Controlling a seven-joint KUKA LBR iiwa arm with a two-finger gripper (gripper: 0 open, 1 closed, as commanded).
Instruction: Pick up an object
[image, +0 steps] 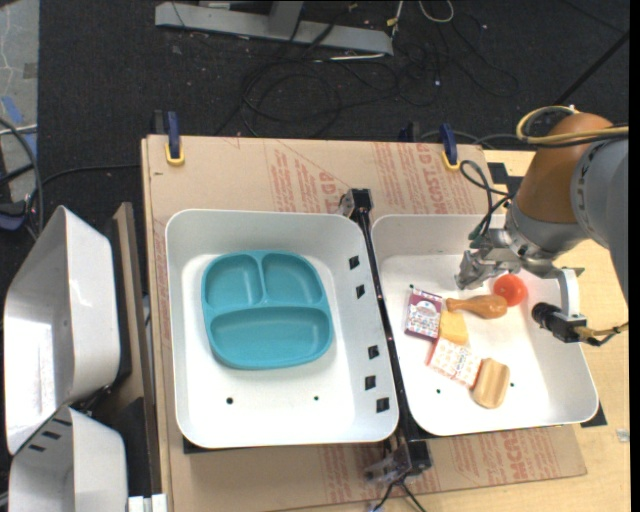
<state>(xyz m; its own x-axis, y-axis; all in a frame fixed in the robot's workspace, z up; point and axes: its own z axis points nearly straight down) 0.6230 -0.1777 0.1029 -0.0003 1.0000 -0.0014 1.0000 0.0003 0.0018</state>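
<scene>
In the right-hand bin, the gripper hangs low near the back wall, just beside an orange, drumstick-like toy and a red ball. Whether it is open or shut cannot be told from above, and nothing shows in its grip. A purple-and-white packet, a yellow block, a speckled cracker-like card and a tan bread roll lie nearby. The left bin holds a teal divided plate.
</scene>
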